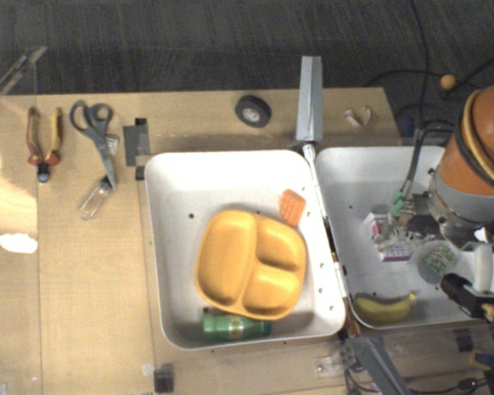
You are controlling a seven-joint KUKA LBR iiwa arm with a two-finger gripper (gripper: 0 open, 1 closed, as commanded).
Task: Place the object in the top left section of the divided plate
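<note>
A yellow divided plate (pixel 252 263) lies tilted in the left bin (pixel 174 241), with three sections. An orange object (pixel 292 205) leans against the plate's upper right rim, by the bin's right wall. A green bottle (pixel 234 325) lies under the plate's front edge. My gripper (pixel 407 221) hangs low over the middle of the right bin (pixel 348 184), above a small white and purple packet (pixel 387 239). A small green item (pixel 396 200) shows right beside the gripper. A banana (pixel 384 308) lies at the right bin's front.
A roundish green and clear object (pixel 437 259) sits in the right bin under the wrist. On the bench behind the bins lie scissors (pixel 97 132), pliers (pixel 42 140) and a tape roll (pixel 253 110). A metal post (pixel 310 98) stands between the bins.
</note>
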